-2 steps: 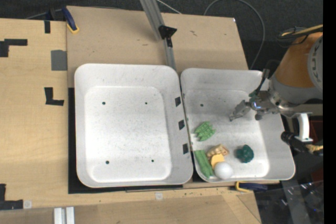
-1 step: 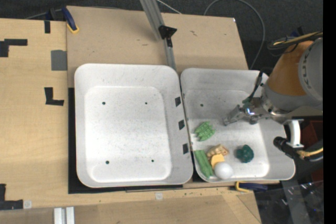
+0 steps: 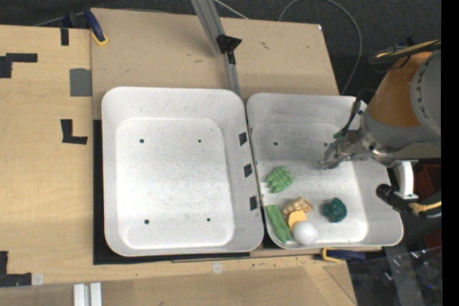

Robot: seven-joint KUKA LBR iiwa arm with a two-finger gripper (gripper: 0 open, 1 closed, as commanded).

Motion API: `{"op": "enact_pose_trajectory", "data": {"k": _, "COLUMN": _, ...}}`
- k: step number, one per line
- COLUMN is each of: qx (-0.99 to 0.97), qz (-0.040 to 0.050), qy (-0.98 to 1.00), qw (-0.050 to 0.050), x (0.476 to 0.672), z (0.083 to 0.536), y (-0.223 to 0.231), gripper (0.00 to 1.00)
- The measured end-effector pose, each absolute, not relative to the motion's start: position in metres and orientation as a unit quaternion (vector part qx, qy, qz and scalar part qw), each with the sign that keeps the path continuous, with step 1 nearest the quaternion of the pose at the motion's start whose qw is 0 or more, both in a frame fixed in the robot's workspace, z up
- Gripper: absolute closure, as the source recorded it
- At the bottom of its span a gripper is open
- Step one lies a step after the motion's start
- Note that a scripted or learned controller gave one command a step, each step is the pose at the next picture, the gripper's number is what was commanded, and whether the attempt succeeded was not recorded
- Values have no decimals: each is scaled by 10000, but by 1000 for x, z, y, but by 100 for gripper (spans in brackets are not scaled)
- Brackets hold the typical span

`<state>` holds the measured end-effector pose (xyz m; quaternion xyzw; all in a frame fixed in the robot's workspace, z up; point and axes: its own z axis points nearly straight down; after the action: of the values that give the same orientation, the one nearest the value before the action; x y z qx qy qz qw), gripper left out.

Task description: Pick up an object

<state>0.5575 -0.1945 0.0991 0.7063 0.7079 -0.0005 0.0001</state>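
I see my tool (image 3: 331,160) low in the right bin (image 3: 301,111); its grip I cannot tell. Green ball (image 3: 333,210) just below, leafy toy (image 3: 279,178) left.

Light is even and fairly bright across the wooden bench (image 3: 179,46), with the two white bins the brightest surfaces: the left bin (image 3: 172,168) reads almost washed out, its speckled floor showing little contrast, and only faint soft shading lies along the inside of its rim. The dark floor beyond the bench's far edge is dim and grainy. The whole picture is soft and low in resolution, so the small objects in the near corner of the right bin (image 3: 287,125) blur at their edges and the grey arm (image 3: 423,97) on that bin's right looks smeared.
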Motion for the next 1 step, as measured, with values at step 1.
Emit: {"op": "enact_pose_trajectory", "data": {"k": 1, "qx": 7070, "qz": 6, "qy": 7072, "qw": 19, "x": 563, "z": 150, "y": -204, "gripper": 100}}
